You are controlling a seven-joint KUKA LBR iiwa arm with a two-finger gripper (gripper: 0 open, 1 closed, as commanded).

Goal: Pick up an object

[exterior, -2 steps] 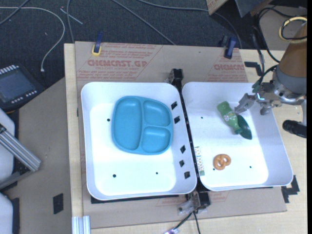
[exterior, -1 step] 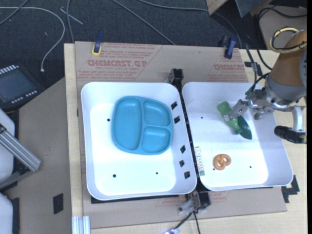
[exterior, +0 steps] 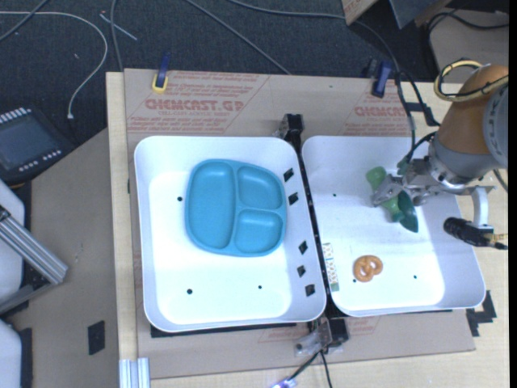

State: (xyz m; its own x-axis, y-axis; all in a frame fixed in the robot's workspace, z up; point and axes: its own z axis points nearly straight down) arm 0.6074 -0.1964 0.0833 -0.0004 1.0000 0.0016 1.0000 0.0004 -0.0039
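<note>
The gripper (exterior: 397,194) was down on green objects (exterior: 401,206) near the right bin's (exterior: 355,156) far edge; whether it pinched them, I couldn't tell — nothing was lifted yet.

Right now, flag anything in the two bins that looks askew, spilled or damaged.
Nothing stands out. The blue divided plate lies flat in the left bin. In the right bin, the pretzel lies apart from the green object at the gripper.

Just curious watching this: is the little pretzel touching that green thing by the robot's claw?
Apart. The camera view shows bare white bin floor between the pretzel and the green object in the right bin.
</note>
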